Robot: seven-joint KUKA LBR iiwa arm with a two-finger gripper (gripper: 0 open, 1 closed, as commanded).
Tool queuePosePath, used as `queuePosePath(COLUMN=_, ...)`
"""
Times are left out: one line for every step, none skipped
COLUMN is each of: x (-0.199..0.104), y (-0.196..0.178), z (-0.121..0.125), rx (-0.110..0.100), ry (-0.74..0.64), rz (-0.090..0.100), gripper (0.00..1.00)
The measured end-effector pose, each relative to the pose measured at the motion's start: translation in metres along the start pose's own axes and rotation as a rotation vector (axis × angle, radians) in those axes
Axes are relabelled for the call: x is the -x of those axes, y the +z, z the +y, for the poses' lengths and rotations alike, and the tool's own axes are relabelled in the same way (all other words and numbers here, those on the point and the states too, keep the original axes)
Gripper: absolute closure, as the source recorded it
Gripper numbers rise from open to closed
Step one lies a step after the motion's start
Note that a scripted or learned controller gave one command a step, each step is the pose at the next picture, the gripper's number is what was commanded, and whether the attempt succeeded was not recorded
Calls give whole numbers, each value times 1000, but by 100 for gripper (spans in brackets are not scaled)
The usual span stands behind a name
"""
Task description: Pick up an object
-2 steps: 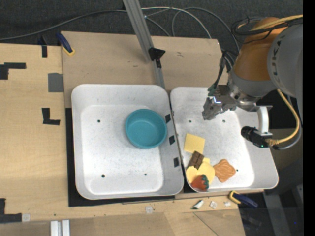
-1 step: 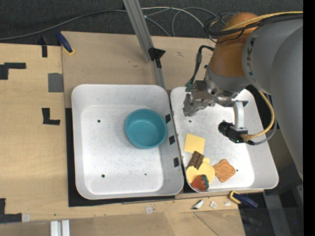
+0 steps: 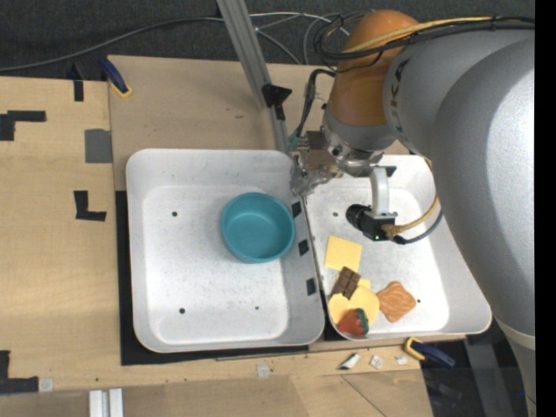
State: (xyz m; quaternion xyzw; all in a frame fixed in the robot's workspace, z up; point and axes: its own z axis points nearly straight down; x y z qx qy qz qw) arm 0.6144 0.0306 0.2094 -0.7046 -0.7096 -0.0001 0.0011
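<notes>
Grey arm casing fills my right side, its orange band above the wrist.

Below that band I see the pincer (image 3: pixel 311 174) low over the dividing wall between the two white bins, near their far end; I cannot tell how its tips stand from this angle. On my feed the left bin (image 3: pixel 165 315) carries a teal bowl (image 3: pixel 257 226), upright, toward its right side and close to the divider. Over in the right bin (image 3: pixel 452 307) a yellow square piece (image 3: pixel 342 254) lies near the divider, a small brown block (image 3: pixel 347 281) touches its near edge, and a red and green item (image 3: pixel 353 321) sits beside an orange toast-like piece (image 3: pixel 396 301). Both bins rest on the tan surface (image 3: pixel 52 233).
</notes>
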Motion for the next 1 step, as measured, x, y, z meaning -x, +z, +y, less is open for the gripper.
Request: queuePosePath(x=-46, y=-18, z=22, rx=3, ry=1, rz=0, gripper=100)
